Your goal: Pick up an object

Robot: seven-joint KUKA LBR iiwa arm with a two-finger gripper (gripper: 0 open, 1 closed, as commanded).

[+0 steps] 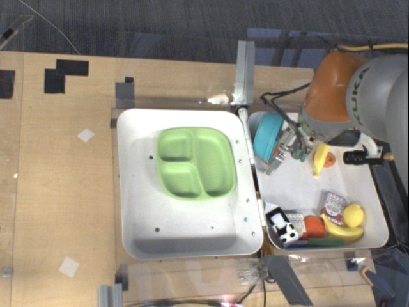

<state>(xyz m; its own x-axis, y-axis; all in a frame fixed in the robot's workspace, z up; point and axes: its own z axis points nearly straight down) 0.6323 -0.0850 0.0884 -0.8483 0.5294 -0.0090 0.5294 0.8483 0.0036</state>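
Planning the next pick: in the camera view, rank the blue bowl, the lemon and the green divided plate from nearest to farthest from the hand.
From the hand:
1. Blue bowl, right beside it, right bin's upper left.
2. Green divided plate, in the left bin.
3. Lemon, right bin's lower right.

Arm (377, 101) big, round, smooth. Light grey shell. Dark letters on grey part, cut off at edge. Fat orange band (332, 88) just above wrist, shiny, dome-shaped. Thin black cables (284, 96) loop out from orange band, run beside wrist. Black knob with white tip (363, 157) sticks out behind hand. Gripper (286, 151) small, grey metal, dark bits and tiny orange spot near fingers. Hand end much thinner than arm.
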